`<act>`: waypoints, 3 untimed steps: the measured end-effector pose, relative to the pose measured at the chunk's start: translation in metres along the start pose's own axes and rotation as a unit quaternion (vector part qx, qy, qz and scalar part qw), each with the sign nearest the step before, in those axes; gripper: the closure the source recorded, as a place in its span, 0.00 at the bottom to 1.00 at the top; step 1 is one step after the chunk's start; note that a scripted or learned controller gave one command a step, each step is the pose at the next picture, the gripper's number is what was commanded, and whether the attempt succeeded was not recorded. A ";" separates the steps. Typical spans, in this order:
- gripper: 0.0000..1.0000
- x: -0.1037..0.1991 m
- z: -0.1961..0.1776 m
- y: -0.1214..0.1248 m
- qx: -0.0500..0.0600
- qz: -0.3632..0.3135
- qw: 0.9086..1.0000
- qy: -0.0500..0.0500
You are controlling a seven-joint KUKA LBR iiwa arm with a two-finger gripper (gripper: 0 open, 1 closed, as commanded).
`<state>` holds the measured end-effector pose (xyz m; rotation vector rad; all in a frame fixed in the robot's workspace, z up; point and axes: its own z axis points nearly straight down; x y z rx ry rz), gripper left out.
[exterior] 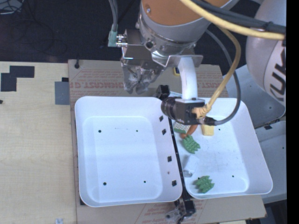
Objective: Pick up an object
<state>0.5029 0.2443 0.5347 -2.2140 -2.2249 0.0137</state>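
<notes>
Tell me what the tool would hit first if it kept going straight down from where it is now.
Probably the back rim of the left bin. The tool hangs above that edge, though depth is hard to judge from this slant.

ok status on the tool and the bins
Tool above left bin's far rim. Green pieces lie in right bin, ungrasped.

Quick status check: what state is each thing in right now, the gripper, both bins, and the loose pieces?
Gripper: raised above the bins' far edge, nothing visibly held.
Left bin: flat on the bench.
Right bin: flat, holding the pieces.
Upper green piece: lying loose.
Lower green piece: lying loose.
Yellow block: resting in bin.
</notes>
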 end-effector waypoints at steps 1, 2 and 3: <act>1.00 0.001 -0.012 0.000 0.000 -0.002 1.000 0.000; 1.00 0.002 -0.021 0.000 0.002 -0.004 1.000 -0.001; 1.00 0.003 -0.030 -0.001 0.004 -0.006 1.000 -0.002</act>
